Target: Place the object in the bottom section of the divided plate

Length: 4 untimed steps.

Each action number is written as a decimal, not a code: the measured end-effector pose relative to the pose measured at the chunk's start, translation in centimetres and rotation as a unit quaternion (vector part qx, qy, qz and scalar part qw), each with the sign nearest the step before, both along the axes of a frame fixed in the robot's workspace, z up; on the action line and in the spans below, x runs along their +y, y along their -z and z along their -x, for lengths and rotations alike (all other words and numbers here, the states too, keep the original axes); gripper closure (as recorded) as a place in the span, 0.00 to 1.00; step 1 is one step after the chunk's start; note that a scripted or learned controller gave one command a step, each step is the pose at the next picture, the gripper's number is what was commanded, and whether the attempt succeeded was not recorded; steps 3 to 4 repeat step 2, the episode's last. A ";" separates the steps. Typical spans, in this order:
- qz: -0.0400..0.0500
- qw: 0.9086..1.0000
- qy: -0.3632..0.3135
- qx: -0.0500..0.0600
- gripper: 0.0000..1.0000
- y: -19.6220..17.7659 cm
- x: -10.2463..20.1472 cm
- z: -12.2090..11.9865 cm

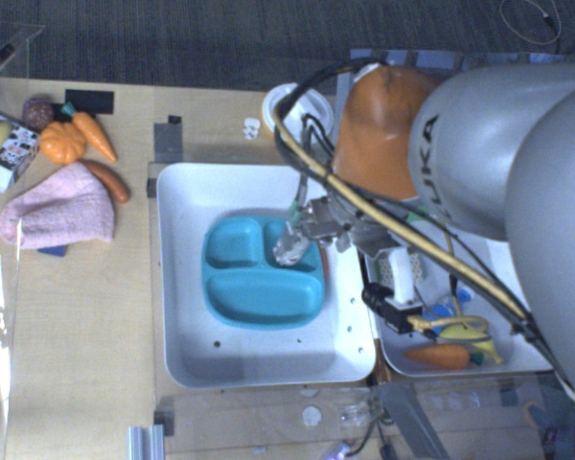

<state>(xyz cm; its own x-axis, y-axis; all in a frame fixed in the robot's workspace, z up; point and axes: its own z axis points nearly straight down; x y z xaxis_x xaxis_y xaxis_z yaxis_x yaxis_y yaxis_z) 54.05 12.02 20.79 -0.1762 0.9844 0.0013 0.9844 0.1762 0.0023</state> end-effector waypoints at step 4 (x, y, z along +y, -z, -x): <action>0.000 1.000 0.000 0.000 0.00 0.0 0.0 0.0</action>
